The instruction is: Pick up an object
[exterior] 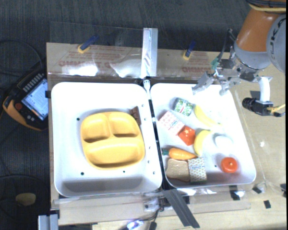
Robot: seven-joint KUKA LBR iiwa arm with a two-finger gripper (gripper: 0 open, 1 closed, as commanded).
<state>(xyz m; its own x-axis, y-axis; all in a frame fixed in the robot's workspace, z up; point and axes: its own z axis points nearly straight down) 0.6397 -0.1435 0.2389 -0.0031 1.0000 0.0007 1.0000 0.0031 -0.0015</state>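
Two white bins [57, 128], wooden bench [269, 143], dark carpet [19, 13]

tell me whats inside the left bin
A yellow divided tray lies in the left bin, with a small dark brown item tucked at its upper right corner. Whatever lies beneath the tray is covered.

We take this for a robotics lab. An industrial arm [261, 30] stands at upper right over a wooden bench [271, 143] bearing two white bins [62, 176]. At the left edge, a teach pendant [31, 99] lies among cables [5, 51] on dark carpet [134, 6].
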